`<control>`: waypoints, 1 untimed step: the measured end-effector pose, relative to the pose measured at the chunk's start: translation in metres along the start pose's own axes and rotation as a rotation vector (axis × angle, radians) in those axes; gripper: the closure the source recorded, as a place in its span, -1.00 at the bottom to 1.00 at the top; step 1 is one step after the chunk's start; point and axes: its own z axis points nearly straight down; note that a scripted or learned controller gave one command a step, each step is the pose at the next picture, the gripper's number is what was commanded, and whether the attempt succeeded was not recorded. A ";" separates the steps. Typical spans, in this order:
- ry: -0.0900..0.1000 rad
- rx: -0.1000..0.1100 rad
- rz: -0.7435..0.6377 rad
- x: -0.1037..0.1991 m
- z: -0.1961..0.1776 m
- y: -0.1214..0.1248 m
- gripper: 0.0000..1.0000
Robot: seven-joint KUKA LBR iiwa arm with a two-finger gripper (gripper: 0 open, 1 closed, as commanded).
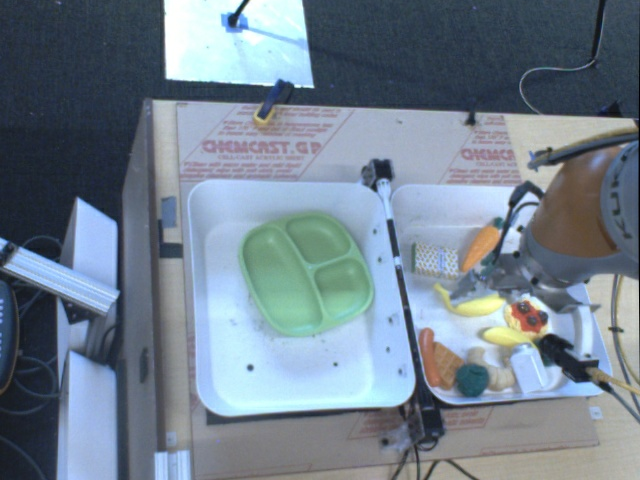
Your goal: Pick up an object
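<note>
Look at the camera view. You see two white bins side by side on the bench. The left bin (230,368) sits in the middle of the frame. In it lies a green plate (305,273) with three parts, tipped a little to one side.

The right bin (440,203) is at the right of the frame, and it has many small toys in it. Near its upper middle you see a small box (435,259) with a dotted pattern. Just right of the box is an orange carrot (481,245), lying at a slant. Below them is a yellow banana (470,305). At the lower left of this bin lies an orange-red sausage shape (436,357), and next to it is a dark green round thing (472,378). A second yellow piece (507,336) lies to the right of them, beside a red and yellow toy (527,317).

The arm (590,208) comes in from the right side of the frame, over the right bin. Its gripper (478,284) hangs just above the banana, between the carrot and the banana. You cannot tell from here if the claw is spread or closed, or if it has a toy.
</note>
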 end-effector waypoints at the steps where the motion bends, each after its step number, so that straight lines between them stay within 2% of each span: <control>1: -0.003 -0.011 -0.002 0.000 0.016 0.070 -1.00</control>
